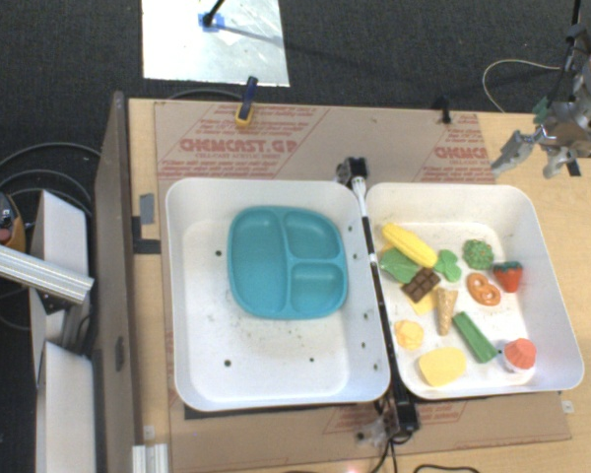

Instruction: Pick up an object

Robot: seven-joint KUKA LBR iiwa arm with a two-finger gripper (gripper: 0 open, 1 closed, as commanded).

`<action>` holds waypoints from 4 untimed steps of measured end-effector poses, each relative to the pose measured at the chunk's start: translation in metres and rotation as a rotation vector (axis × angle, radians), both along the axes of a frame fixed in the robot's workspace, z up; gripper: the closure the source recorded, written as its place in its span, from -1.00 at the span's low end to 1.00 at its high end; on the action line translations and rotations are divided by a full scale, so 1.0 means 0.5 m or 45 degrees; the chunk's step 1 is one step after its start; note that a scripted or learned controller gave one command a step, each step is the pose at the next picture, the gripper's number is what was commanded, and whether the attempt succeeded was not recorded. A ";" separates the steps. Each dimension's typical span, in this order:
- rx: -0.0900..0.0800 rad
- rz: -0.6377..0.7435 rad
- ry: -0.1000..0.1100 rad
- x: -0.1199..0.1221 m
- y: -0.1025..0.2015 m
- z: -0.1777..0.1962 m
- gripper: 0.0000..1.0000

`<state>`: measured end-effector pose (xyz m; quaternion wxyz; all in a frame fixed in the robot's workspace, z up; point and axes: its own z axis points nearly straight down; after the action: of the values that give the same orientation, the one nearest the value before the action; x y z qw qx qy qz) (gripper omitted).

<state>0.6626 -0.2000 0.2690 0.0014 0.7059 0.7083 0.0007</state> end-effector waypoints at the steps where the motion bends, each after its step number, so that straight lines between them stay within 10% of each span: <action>1: 0.002 -0.003 0.002 -0.032 0.031 -0.236 -1.00; 3: 0.001 -0.002 0.004 -0.112 0.013 -0.349 -1.00; 4: 0.003 -0.005 0.008 -0.239 0.026 -0.371 -1.00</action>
<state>0.5433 -0.1870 0.0837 -0.0018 0.7071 0.7071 -0.0007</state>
